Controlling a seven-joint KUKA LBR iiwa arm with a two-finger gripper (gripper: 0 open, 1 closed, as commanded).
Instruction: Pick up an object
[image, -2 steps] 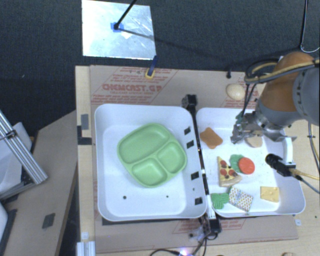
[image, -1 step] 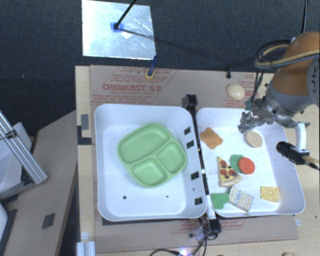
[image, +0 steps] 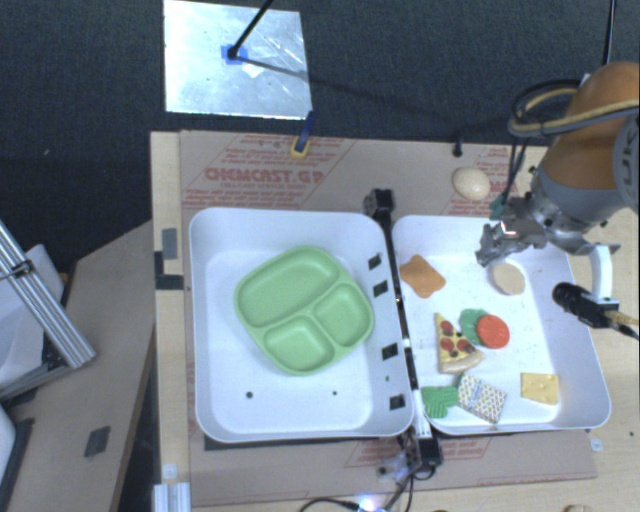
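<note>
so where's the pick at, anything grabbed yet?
Nothing looks lifted. The gripper hangs low at the far side of the right bin, close to the pale round piece. The pizza slice, tomato and cheese lie on the bin floor. Grasp and lift remain.

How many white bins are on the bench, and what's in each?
2. The left bin holds a green divided plate. The right bin holds toy food, including a pizza slice; the gripper may hide more.
</note>
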